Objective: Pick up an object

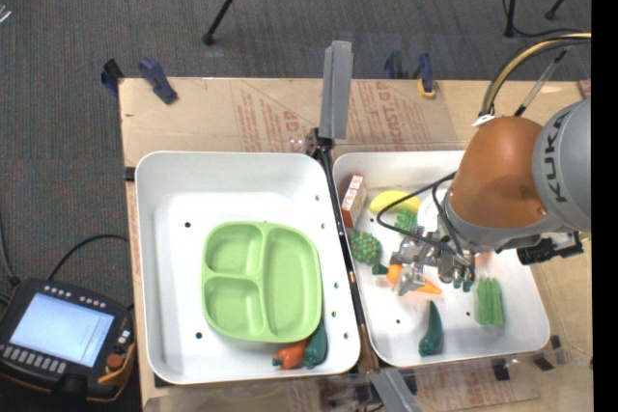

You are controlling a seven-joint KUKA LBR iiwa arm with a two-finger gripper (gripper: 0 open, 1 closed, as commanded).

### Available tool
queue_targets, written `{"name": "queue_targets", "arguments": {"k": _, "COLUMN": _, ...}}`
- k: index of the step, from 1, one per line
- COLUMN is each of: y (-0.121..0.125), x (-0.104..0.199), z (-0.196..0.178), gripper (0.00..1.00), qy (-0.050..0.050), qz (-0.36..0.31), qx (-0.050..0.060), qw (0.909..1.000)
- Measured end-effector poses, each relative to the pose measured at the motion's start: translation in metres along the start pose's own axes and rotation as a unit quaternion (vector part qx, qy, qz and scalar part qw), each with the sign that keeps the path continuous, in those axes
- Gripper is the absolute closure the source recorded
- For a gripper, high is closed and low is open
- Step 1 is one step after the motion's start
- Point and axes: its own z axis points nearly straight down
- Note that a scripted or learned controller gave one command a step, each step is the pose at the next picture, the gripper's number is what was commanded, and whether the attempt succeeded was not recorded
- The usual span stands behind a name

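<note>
Down front, a green pepper (431, 331) lies loose; the gripper (422, 273) hangs above an orange carrot (421, 285), fingers' state unclear, probably lining up a grasp.

1. Arm (577, 171): grey rounded casing w/ dark "KU" lettering, cut off at frame edge.
2. Orange band (497, 174): glossy dome-shaped section above wrist.
3. Cables (517, 72): yellow and black, arching over arm.
4. Gripper (432, 267): small metal assy, grey/black parts, thin dark wires.

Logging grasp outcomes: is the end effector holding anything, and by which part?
Cannot be told: the end effector sits low over a small orange carrot-like toy, with no visible hold.
</note>
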Motion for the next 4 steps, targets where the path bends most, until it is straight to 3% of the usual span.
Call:
{"name": "queue_targets", "arguments": {"k": 1, "y": 0.068, "x": -0.025, "z": -0.13, "gripper": 1.0, "qy": -0.008, "qz": -0.043, "qx": -0.001, "qw": 0.999}}
{"name": "queue_targets", "arguments": {"k": 2, "y": 0.06, "x": -0.081, "z": -0.177, "gripper": 1.0, "qy": -0.003, "qz": -0.11, "qx": 0.001, "qw": 0.9939}}
{"name": "queue_targets", "arguments": {"k": 3, "y": 0.011, "x": -0.008, "z": -0.141, "gripper": 1.0, "qy": 0.001, "qz": -0.076, "qx": 0.001, "qw": 0.9971}}
{"name": "queue_targets", "arguments": {"k": 4, "y": -0.006, "x": 0.036, "z": -0.039, "gripper": 1.0, "qy": 0.003, "qz": -0.293, "qx": 0.0, "qw": 0.9562}}
